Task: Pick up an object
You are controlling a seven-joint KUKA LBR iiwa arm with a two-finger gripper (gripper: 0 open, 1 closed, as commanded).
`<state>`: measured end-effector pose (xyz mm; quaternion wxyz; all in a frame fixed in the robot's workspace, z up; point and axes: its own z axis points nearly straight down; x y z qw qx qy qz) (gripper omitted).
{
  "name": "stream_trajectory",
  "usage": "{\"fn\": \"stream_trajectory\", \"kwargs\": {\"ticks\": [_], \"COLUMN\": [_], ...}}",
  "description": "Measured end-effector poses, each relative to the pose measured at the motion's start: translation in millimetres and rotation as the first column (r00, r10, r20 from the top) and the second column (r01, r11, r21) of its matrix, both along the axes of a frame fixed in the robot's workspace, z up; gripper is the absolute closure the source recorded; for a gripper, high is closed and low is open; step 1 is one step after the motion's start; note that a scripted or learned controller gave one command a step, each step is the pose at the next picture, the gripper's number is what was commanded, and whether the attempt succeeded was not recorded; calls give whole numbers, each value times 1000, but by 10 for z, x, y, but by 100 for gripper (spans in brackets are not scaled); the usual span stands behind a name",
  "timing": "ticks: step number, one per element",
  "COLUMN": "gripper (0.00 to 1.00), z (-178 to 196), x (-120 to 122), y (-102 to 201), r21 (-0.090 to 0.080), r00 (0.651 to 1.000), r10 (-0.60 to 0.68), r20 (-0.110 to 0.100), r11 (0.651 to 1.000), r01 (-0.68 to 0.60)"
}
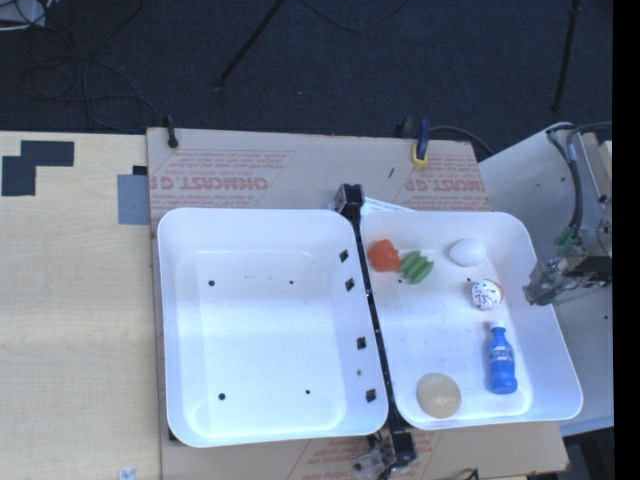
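Working from the divider (362,298) that clamps the two bins together, I start with the left bin (190,268), which offers nothing to grasp, so I have no reason to send the arm that way. Just right of the divider, near its upper end, an orange-red piece (383,256) lies touching a green ribbed piece (416,266); packed together like that, I judge a pinch on either could catch both or slip off. Further right of the divider, toward the far wall of the right bin (545,268), sits a white egg-shaped object (466,252), with a small speckled ball (486,294) just below it. Below the ball a blue bottle (501,359) lies on its side, its cap pointing up the frame, and between the bottle and the divider's lower end rests a pale tan disc (438,394), well apart from its neighbours. The bottle's long body looks to me the easiest thing to straddle. Furthest from the divider, outside the right bin's edge, the gripper (548,288) hangs off to the side, presumably parked there so the camera sees the bins unobstructed; it carries nothing, and I cannot tell how wide it is set.
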<state>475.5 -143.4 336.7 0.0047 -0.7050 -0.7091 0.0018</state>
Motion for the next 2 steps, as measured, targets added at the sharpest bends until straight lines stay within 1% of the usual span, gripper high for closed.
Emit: {"fn": "stream_trajectory", "kwargs": {"ticks": [1,2], "gripper": [100,0], "z": [340,325], "x": [5,4], "y": [64,61], "r21": [-4,-4], "r00": [1000,1000], "r10": [-3,-4], "r20": [9,7], "r11": [1000,1000], "r01": [3,4]}}
